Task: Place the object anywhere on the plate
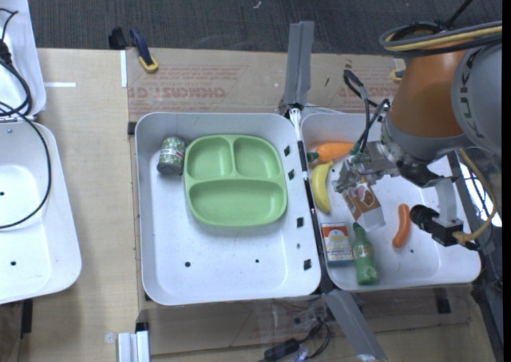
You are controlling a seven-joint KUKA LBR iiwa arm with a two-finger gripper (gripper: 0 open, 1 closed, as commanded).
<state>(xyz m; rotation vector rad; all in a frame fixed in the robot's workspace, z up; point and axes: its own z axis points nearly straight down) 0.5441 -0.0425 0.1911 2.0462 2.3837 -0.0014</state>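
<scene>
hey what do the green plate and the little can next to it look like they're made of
The green plate looks like moulded plastic: one even matte colour, rounded corners, three compartments with soft raised dividers. The can beside it, in the left bin, seems to be metal with a printed greenish label around it and a paler rim, though it is too small to be sure.

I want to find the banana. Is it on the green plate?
No, the banana lies in the right bin, beside the divider, not on the green plate.
</scene>
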